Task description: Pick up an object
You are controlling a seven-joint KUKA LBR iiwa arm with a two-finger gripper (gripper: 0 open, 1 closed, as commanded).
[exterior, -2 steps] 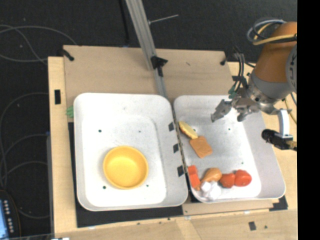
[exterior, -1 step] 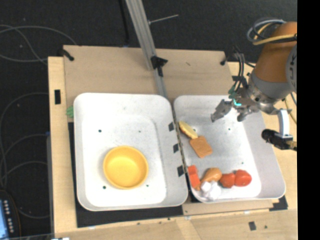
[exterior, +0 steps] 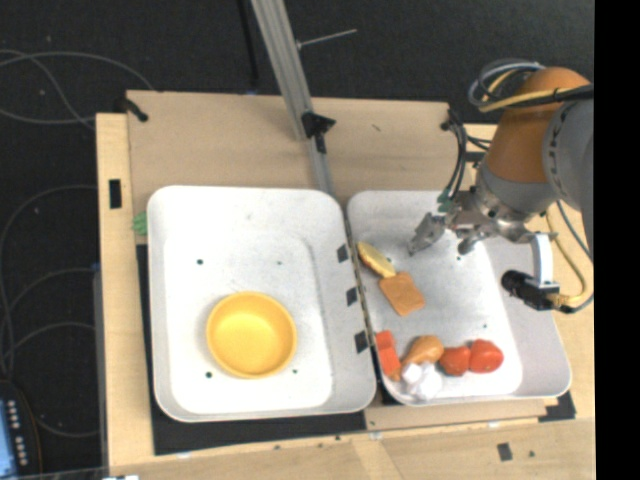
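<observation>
Gripper [exterior: 446,232]: fingers spread open, holding nothing, hovering over upper right bin [exterior: 520,363]. Below-left of it: yellow piece [exterior: 376,260], tan block [exterior: 401,294]. Near front wall: orange stick [exterior: 386,353], white lump [exterior: 420,381], red items [exterior: 473,358]. Left bin [exterior: 180,268]: yellow bowl [exterior: 251,334].

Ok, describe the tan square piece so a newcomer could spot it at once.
Start at the right-hand shallow white bin, the one under the arm. Near its left wall, about halfway down, lies a flat tan square block. A rounder, pale yellow piece sits just above it; the block alone has straight edges and corners.
</observation>
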